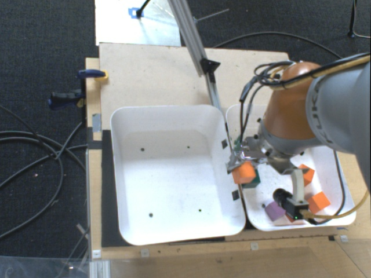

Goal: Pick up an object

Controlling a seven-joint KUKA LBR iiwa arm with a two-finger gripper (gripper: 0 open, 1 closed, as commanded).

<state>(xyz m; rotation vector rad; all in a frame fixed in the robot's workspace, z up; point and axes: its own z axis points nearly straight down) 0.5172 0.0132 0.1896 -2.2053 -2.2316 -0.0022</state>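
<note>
Bench (156, 77): pale board on dark carpet, carrying both bins side by side.
Left bin (124, 172): white and shallow, with a few small dark dots on its floor.
Right bin (343, 184): white, pressed against the left bin along one shared seam; much of it is hidden under the arm.
Arm (342, 106): grey, reaching in from the right, bent down over the right bin; its orange band (290, 106) sits just above the wrist.
Pole (188, 28): bare metal, slanting from the top of the view down to the seam between the bins.
Gripper (240, 164): low over the right bin's left wall, just beside the seam. I cannot tell whether it is clenched or released (the wrist covers too much of it).
Clamp (91, 74): blue, fixed on the bench's left edge.
Nearest orange block (244, 172): right at the gripper's tip, above the seam side of the right bin. Gripped or only beneath it, I cannot tell.
Far orange blocks: two, one (306, 174) by the wrist and one (319, 201) nearer the front wall, set apart.
Purple block (274, 211): near the right bin's front wall.
Dark green piece (253, 180): touching the nearest orange block's lower right corner.
</note>
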